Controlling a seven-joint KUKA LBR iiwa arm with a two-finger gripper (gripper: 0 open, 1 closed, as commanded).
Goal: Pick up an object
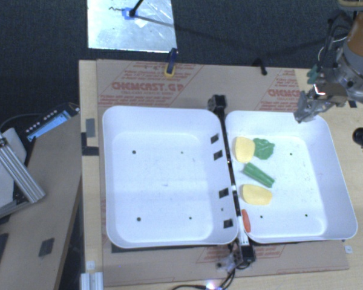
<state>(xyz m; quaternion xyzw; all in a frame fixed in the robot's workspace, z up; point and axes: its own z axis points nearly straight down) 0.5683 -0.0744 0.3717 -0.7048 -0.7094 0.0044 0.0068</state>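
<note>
Objects for picking, two yellow pieces, two green pieces and an orange piece, lie in the right bin. The claw hovers over its far rim, grip unreadable; approach step, needing descent leftward.

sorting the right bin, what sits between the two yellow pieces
A green stick-shaped piece lies between the upper yellow piece and the lower yellow piece, seen in the camera view.

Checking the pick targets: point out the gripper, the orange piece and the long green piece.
gripper [305, 115], camera view, at its fingertips.
orange piece [246, 221], camera view, on its middle.
long green piece [258, 175], camera view, on its middle.
</note>
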